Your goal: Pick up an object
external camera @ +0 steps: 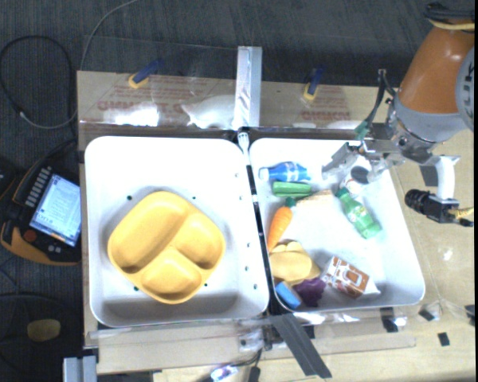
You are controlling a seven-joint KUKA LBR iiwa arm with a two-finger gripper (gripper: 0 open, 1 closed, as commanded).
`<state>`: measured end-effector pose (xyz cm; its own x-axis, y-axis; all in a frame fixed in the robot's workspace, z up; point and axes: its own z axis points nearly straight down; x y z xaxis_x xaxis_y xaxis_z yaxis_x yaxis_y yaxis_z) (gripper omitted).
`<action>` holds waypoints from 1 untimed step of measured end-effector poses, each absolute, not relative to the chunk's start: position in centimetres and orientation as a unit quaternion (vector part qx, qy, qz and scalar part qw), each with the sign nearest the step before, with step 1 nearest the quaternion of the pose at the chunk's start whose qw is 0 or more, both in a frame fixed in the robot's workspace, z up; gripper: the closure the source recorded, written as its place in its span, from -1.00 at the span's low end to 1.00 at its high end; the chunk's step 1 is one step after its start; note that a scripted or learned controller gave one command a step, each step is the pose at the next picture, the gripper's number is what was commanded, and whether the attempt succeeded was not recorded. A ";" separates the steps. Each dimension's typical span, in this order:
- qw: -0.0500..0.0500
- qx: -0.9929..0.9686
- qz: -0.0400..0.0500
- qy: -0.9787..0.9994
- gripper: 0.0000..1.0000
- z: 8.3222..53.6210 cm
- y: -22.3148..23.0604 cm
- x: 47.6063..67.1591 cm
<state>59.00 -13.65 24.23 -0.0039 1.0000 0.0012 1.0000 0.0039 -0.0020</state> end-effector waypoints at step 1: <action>-0.002 -0.665 -0.001 -0.747 -1.00 9.0 -19.1 59.7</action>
